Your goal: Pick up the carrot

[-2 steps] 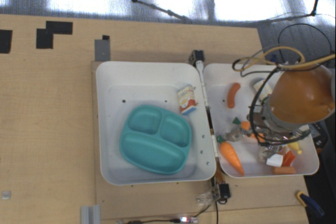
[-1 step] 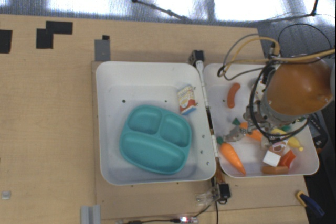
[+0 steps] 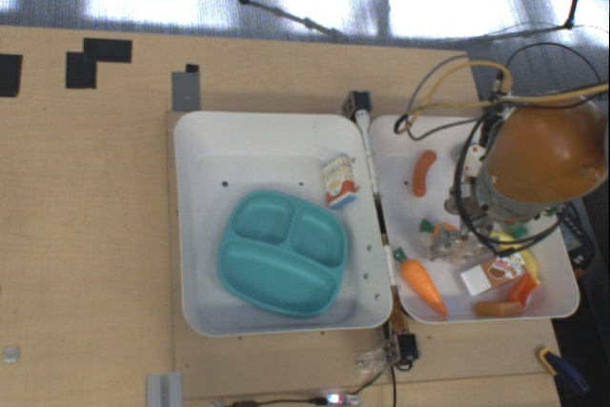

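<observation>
Seen from above, 2 shallow white plastic bins sit side by side on a pale wooden bench (image 3: 86,205). The grey arm with its orange band (image 3: 548,157) reaches in from the right and hangs over the right-hand bin (image 3: 393,140), its two-finger gripper (image 3: 456,243) low among the toys there. Whether the gripper is clenched or released cannot be told, since the wrist and cables cover it and the tip is blurred. The orange plastic carrot with a green top (image 3: 420,282) lies on the bin floor just beside the gripper, toward the near-left corner, green end nearest the dividing wall; it appears apart from the tool and is not held. A small orange-red sausage-shaped toy (image 3: 422,172) lies beyond the gripper, toward the far side of the same bin. On the arm's side of the gripper sit a white-and-red toy carton (image 3: 491,274) and a second brownish sausage (image 3: 497,308) along the near wall. Well apart from the gripper, across the divider, the left-hand bin (image 3: 191,205) holds a teal 3-compartment plastic tray (image 3: 282,252) and, at its far right corner, a small white-and-red snack box (image 3: 339,181). Yellowish hoses (image 3: 448,76) loop above the wrist.
</observation>
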`<state>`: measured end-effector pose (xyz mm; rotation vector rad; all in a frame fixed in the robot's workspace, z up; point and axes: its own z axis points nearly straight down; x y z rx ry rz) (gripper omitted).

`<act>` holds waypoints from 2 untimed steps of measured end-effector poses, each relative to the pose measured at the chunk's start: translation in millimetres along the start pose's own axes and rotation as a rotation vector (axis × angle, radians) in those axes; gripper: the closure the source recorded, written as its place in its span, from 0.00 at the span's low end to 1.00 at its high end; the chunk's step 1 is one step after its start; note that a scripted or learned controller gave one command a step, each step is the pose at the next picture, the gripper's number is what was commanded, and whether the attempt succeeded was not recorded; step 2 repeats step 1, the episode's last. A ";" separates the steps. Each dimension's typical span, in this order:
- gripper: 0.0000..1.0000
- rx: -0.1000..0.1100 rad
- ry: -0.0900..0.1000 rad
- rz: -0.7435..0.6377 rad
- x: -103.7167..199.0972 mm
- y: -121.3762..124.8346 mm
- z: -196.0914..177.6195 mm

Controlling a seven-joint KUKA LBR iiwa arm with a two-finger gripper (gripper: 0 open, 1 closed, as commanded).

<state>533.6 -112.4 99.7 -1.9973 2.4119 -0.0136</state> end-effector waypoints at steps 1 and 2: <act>1.00 0.009 0.003 -0.212 -8.2 17.6 8.9; 1.00 0.009 0.003 -0.212 -8.2 17.6 8.9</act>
